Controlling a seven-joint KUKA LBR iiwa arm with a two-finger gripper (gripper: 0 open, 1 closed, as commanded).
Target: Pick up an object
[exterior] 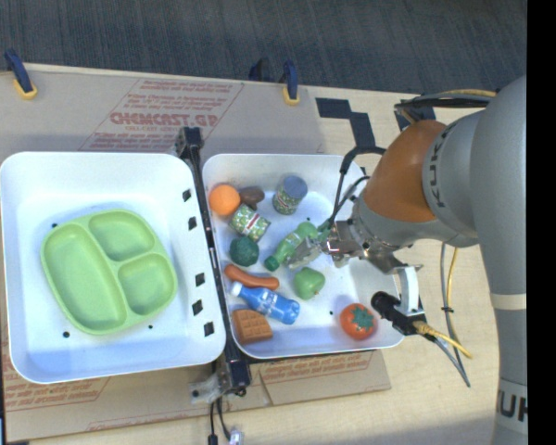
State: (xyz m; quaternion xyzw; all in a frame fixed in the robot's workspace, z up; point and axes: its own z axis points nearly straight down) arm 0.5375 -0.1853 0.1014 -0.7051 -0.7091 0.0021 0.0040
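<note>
gripper point(326, 241) is seen low in the right white bin point(259, 167) | touching the green plastic bottle point(292, 245) | finger state can't be told

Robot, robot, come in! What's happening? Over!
End effector low in right bin, at green bottle. Nothing lifted. Green apple, tomato crowd close.

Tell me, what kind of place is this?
Probably a robot test lab: a grey arm with an orange band reaches over two shallow white plastic bins on a cardboard-covered bench, one holding small toy foods like an orange ball.
</note>
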